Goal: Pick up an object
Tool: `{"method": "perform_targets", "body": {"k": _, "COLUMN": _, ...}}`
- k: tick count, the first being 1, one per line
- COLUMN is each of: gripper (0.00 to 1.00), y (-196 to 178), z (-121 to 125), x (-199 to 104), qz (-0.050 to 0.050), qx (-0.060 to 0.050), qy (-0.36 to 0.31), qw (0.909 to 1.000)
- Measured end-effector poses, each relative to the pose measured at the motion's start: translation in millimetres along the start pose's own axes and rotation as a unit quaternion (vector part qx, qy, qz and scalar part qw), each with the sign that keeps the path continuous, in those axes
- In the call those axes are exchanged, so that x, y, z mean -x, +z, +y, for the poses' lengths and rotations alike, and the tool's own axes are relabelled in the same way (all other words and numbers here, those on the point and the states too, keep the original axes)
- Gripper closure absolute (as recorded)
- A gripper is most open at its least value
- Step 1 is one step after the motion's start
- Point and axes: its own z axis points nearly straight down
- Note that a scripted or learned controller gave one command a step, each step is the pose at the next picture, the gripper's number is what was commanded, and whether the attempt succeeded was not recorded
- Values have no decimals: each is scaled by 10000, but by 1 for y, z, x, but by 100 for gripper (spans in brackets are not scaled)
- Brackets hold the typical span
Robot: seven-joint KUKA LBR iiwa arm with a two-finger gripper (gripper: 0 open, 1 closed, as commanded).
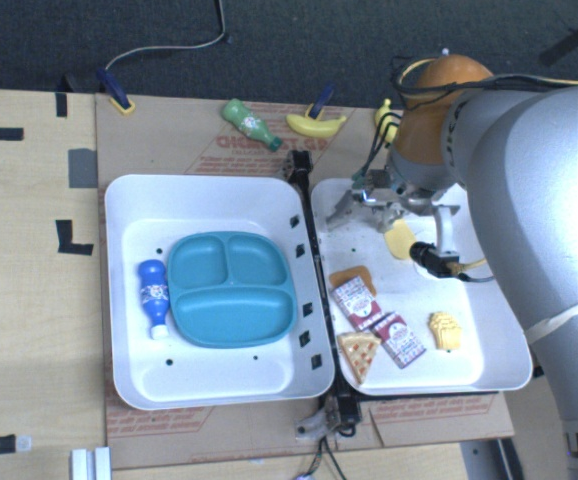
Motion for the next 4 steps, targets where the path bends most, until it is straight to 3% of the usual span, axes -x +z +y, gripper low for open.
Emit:
{"method": "perform_targets", "body": {"k": 2, "gripper": 0, "y": -2, "z": -7, "x": 26, "qz": -4, "qx": 16, "qy": -4, "qw": 10000}}
{"method": "perform_targets", "body": {"k": 3, "gripper": 0, "y": 0, "z": 0, "x": 13, "qz": -2, "qx": 1, "qy": 2, "qw": 10000}}
{"method": "perform_targets", "body": {"k": 4, "gripper": 0, "y": -1, "z": 0, "x": 31, "qz": -5, "qx": 3, "qy": 0, "qw": 10000}}
